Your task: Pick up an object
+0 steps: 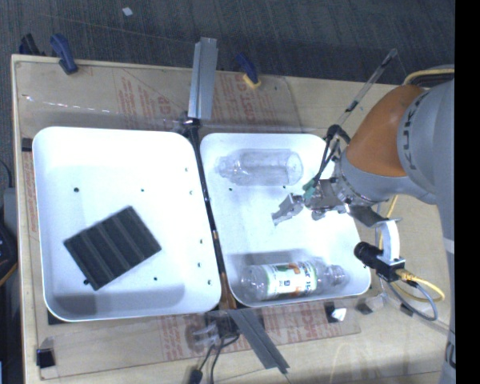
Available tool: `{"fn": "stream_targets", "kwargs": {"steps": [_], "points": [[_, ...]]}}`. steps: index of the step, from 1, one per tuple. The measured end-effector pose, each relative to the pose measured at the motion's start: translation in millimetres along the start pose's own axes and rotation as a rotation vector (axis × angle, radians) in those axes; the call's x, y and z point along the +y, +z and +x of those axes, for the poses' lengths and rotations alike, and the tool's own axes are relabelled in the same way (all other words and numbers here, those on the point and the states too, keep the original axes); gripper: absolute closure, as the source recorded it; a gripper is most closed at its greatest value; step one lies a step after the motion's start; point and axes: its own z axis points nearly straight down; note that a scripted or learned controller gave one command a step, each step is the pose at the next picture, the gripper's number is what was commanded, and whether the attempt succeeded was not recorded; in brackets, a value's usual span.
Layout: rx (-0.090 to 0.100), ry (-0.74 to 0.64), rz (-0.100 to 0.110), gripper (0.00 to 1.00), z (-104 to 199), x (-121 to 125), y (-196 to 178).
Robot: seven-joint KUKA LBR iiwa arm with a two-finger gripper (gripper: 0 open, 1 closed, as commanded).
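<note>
Gripper point(290, 209) is seen low over mid right bin point(224, 214), arm entering from 3 o'clock. Fingers appear slightly apart w/ nothing between them. 2 bottles lie on their sides in that bin: clear bottle point(260, 167) at 12 o'clock, near gripper; labelled bottle point(292, 278) at 6 o'clock, against the rim. Dark ribbed pad point(112, 246) lies flat in left bin point(56, 146). Clear bottle is judged the likelier target, being nearer.

The grey arm point(420, 146) reaches in from the right, its orange band bent above the wrist. Its gripper point(288, 209) hangs over the right bin point(224, 238), near the middle
</note>
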Motion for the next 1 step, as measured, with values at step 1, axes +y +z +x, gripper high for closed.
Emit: {"fn": "stream_targets", "kwargs": {"steps": [1], "points": [[0.000,0.119,0.002,0.00,-9.7,13.7,-34.1]]}}
